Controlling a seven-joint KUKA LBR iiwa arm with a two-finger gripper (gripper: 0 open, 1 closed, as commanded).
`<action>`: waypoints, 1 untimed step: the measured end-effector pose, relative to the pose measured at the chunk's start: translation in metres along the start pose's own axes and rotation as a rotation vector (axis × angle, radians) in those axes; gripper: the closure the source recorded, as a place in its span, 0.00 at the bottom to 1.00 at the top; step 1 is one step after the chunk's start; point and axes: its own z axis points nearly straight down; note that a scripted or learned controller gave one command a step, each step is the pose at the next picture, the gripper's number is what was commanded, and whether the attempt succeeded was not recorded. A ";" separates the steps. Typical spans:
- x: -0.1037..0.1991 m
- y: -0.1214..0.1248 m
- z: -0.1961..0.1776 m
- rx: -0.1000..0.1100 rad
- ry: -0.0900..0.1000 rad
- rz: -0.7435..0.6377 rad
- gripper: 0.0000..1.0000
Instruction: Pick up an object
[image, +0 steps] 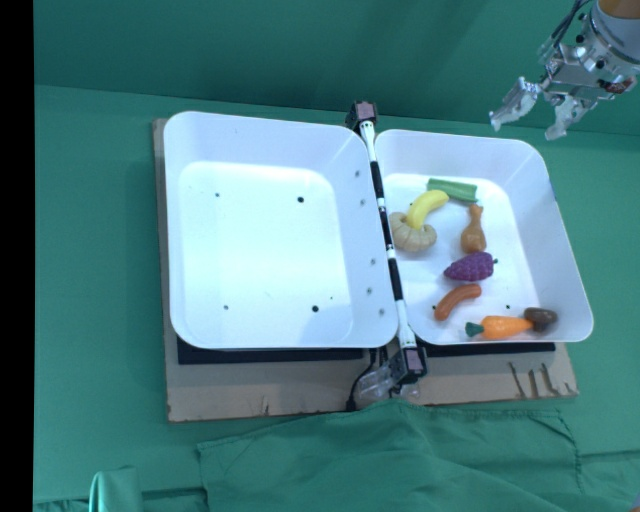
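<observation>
We saw bare, shiny metal on the two-finger gripper (535, 108). Below it, the two shallow white bins (552, 215) looked like smooth, glossy plastic. The toy foods beneath it, such as the yellow banana (426, 207), seemed smooth plastic. Farther off, matt green cloth (100, 250) covered the bench, wrinkled, around a flat brown cardboard sheet (270, 402).

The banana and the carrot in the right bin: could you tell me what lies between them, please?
In the camera view, the purple grapes and the sausage lie between the banana and the carrot.
</observation>
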 end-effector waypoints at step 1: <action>0.000 0.000 0.000 0.000 0.000 0.000 0.00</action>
